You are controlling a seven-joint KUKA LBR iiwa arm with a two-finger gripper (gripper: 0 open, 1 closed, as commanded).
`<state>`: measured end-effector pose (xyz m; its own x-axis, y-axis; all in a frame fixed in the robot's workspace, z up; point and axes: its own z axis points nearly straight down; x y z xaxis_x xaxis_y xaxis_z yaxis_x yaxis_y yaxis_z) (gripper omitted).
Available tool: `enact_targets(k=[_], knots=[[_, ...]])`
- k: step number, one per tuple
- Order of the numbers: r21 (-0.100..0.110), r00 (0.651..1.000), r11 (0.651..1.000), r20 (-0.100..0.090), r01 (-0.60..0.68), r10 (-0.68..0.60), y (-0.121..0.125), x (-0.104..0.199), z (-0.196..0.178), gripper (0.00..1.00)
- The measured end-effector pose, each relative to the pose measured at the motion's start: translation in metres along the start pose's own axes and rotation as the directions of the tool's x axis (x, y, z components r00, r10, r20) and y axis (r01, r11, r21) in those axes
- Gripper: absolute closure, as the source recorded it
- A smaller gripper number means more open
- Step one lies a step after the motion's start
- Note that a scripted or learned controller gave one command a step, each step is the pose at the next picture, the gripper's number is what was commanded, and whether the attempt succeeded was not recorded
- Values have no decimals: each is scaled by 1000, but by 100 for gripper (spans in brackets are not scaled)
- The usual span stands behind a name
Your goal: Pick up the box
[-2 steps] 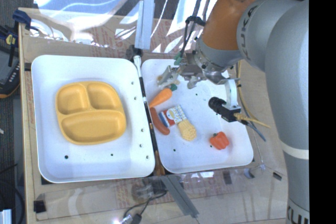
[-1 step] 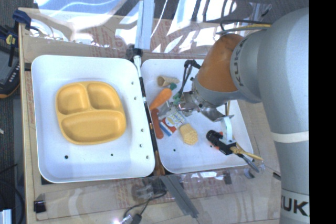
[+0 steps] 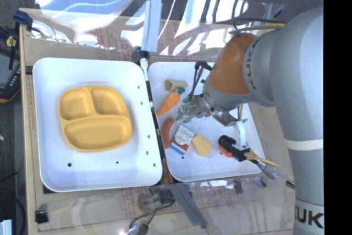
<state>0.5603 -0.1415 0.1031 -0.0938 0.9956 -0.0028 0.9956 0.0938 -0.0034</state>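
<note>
- My claw (image 3: 193, 111) hangs low over the right bin (image 3: 250, 170); I cannot tell how it is set.
- The box (image 3: 182, 138), white with red and blue, lies flat just below my claw, apart from it.
- A carrot (image 3: 168, 103) lies just to its left.
- A yellow corn piece (image 3: 202, 145) lies beside the box.
- A yellow divided plate (image 3: 94, 117) sits well left, in the other bin (image 3: 47, 168).

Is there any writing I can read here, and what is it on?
"KU": white letters, cut off by the frame edge, on the arm's grey base.
"KU": dark letters running down the arm's grey shell beside the orange band; any further letters are unclear.
Box: printed red and blue, too small to read.
</note>
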Motion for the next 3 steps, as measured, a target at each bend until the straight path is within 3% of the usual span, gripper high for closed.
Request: enact_targets(k=[1,2,3], knots=[[0,1000,1000,0,0,0,0,0,0,0],[-13,997,997,11,80,-80,-56,16,7,0],[-8,996,996,4,93,-93,-56,21,0,100]])
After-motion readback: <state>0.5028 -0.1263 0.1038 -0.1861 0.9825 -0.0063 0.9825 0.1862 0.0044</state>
